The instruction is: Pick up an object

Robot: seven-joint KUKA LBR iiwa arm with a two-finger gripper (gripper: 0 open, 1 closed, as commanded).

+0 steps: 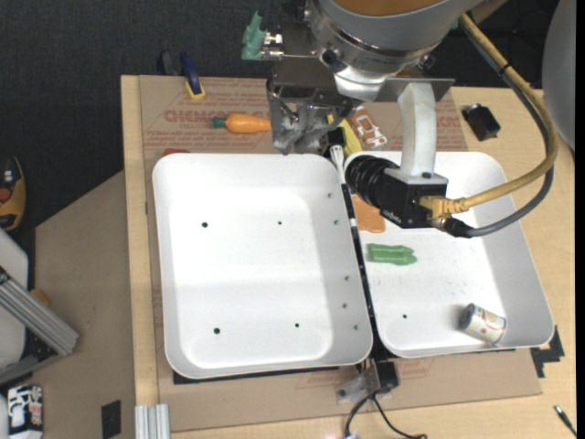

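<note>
My gripper (300,132) hangs over the back rim between the two bins, under the grey wrist with its orange band. In the right bin (512,245) a green pod-shaped object (391,255) lies near the middle. A small silver can (482,323) rests on its side at the front right corner. A flat orange piece (368,217) lies by the divider, partly hidden by the black unit on the arm. An orange carrot-like toy (245,123) lies on the board behind the left bin (183,245), just left of the gripper.
A black camera unit (395,194) with a tan cable (512,186) juts from the arm over the right bin's back left. A yellow-blue clamp (192,76) and a black block (481,121) sit on the cardboard behind the bins. An orange-white item (367,130) lies beside the gripper.
</note>
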